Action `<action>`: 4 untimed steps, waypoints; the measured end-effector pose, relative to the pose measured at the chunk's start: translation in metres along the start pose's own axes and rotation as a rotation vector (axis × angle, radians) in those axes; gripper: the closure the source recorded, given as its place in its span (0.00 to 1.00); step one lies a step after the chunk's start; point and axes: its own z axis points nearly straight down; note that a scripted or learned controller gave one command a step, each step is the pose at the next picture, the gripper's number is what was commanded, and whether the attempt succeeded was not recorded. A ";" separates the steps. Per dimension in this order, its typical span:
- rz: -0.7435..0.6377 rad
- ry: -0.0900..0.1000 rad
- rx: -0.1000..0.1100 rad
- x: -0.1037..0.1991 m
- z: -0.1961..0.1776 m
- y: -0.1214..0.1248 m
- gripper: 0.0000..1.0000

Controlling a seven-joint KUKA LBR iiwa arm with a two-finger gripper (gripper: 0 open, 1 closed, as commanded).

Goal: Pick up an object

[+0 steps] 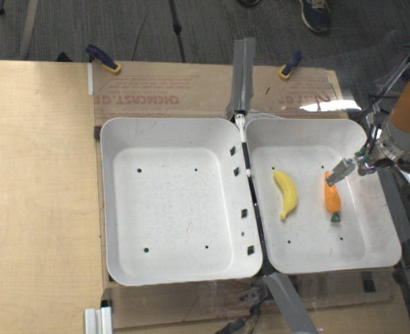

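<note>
inside the right bin (379, 252) lie a yellow banana (285, 193) and, to its right, an orange carrot (332, 197), apart from each other. above the carrot's upper end the gripper (340, 172) reaches in from the right; whether its fingers are apart or together cannot be told. beside it stands the left bin (111, 207).

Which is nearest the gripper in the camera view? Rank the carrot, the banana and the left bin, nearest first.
1. Carrot, just beside and below the gripper, right bin.
2. Banana, farther left, same bin.
3. Left bin, beyond the divider.
</note>
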 end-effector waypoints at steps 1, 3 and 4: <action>0.138 0.003 0.004 0.041 0.057 -0.027 0.00; -0.232 0.003 0.002 0.079 0.057 0.000 0.00; -0.155 0.003 0.003 0.103 0.056 -0.065 0.00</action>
